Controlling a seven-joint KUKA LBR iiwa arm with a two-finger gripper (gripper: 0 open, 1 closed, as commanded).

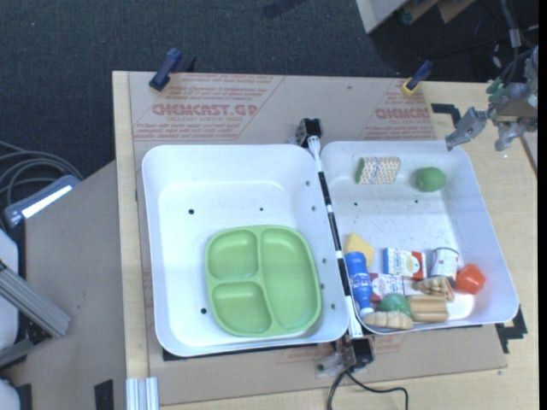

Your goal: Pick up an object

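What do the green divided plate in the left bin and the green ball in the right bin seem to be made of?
Green divided plate: likely molded plastic, matte to satin, judging by its uniform color, rounded compartment ridges and soft highlights. Green ball: probably plastic or rubber with a smooth, slightly glossy skin; too small to tell more.

A divided plate (261,278) lies in the left bin (171,186). In the right bin (479,220), a ball (430,178) sits behind a heap of toy food (410,289).
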